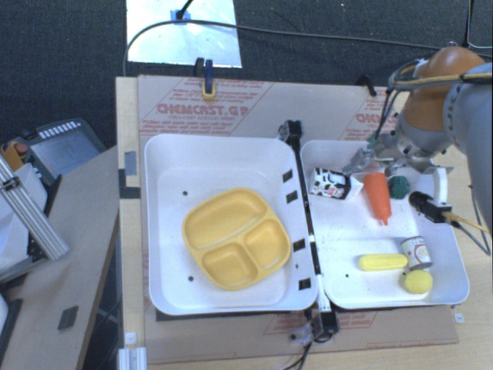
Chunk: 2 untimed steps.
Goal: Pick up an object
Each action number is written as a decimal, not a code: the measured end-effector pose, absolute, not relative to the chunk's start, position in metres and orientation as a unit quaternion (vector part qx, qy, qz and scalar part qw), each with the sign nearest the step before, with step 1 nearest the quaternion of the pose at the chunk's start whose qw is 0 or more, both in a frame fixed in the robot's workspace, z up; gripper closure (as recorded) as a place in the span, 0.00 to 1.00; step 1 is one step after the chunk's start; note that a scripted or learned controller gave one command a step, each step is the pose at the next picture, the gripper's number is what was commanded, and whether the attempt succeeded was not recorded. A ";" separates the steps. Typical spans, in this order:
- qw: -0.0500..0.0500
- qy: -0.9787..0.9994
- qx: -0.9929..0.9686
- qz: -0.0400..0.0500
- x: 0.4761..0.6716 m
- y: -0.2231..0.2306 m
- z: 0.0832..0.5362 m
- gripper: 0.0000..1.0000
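Here, writing: "CHEMCAST GP" is printed in red on the board (202,108) behind the bins.
Gripper (368,160): seen over the right bin (339,284); its finger spacing cannot be told.
Carrot (377,196): lying just below the gripper.
Left bin (166,168): a yellow divided tray (235,237) is held.

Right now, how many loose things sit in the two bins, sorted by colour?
Yellow: 3, the divided plate, the long block, the ball
Orange: 1, the carrot
Green: 1, the small ball
Black and white: 1, the cow-print toy
White and red: 1, the small can
Total: 7
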<state>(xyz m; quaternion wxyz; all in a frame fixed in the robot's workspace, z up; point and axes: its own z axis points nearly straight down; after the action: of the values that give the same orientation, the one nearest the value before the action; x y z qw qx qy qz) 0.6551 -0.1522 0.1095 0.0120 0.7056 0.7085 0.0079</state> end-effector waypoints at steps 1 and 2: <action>0.011 0.709 0.705 0.008 0.655 -0.152 0.118 1.00; 0.002 0.709 0.706 0.002 0.657 -0.153 0.162 1.00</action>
<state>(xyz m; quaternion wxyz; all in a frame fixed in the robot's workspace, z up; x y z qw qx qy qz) 0.6573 -0.1528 0.1617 0.0023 0.7056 0.7086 0.0015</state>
